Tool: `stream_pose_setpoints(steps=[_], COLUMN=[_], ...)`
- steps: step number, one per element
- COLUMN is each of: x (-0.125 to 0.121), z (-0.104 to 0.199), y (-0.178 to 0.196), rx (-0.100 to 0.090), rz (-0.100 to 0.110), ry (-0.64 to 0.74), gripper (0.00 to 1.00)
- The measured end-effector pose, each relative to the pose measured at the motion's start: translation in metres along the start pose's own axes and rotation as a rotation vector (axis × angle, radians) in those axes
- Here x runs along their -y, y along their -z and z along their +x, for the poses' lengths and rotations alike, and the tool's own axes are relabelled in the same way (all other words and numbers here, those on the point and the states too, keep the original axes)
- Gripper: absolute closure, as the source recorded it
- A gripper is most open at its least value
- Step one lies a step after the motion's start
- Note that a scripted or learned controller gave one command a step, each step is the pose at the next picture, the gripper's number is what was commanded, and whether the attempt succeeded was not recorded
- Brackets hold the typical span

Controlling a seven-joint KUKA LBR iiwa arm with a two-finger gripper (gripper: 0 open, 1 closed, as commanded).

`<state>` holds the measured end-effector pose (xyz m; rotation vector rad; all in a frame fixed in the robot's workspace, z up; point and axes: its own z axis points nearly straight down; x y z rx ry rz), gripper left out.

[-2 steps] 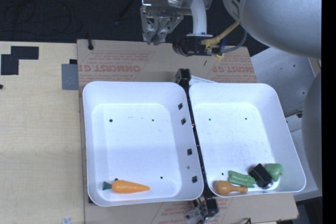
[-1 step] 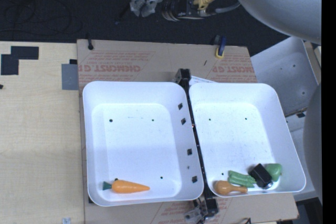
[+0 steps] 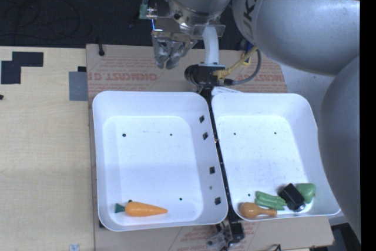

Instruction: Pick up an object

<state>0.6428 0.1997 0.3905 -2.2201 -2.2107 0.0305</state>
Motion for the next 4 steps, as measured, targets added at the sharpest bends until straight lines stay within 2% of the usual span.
stream_pose_setpoints(steps=[1,2,3,4], x=[0.001,0.0,0.002,0.002], z=[0.045,0.044,0.007,0.044], y=[0.09,0.002,0.158,0.146], rx=[-0.01,-0.003,-0.01,-0.007], rz=[-0.023,-0.008,-0.032,-0.015], ry=[0.009,0.004,0.002,0.008], gripper=[1.0,1.0,1.0,1.0])
